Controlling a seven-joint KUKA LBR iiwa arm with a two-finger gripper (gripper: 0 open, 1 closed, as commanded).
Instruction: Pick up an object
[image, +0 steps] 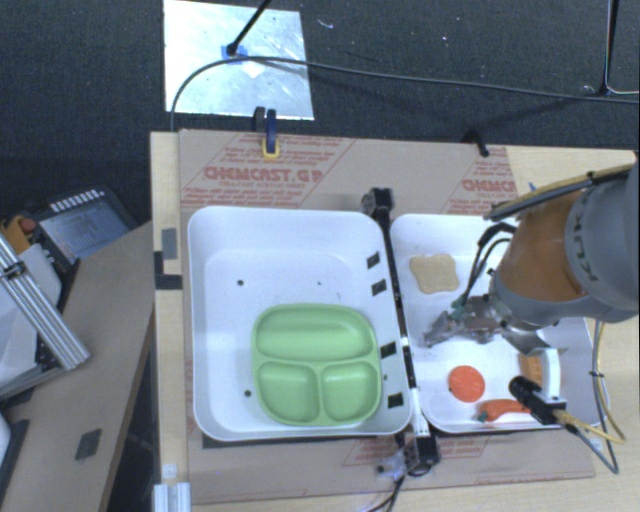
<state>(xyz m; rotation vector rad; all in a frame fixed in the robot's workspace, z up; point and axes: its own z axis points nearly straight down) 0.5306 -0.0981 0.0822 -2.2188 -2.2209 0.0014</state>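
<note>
The arm (565, 255) reaches in from the right over the right bin (432, 400), and the claw (437, 328) hangs low above the middle of that bin, pointing toward the divider between the two bins. Nothing shows in its grasp, and from this slant I cannot tell whether it is open or closed; the metal tip is a blur of grey against the white floor. A tan, bread-like slice (434, 272) lies flat toward the far end of the right bin, near the claw but apart from it. On the near side sits a round red piece (466, 382), just beside the claw and a shade to its right, not touching. Further right along the near wall lies a long orange piece (503, 408), partly covered by robot hardware, so its full shape is hard to read. A second small orange bit (533, 368) peeks out under the wrist, mostly hidden, and what it is I cannot say. The arm's bulk covers the right side of this bin. Over in the left bin (230, 290), a green divided plate (317, 362) rests near the front, well apart from the claw.
</note>
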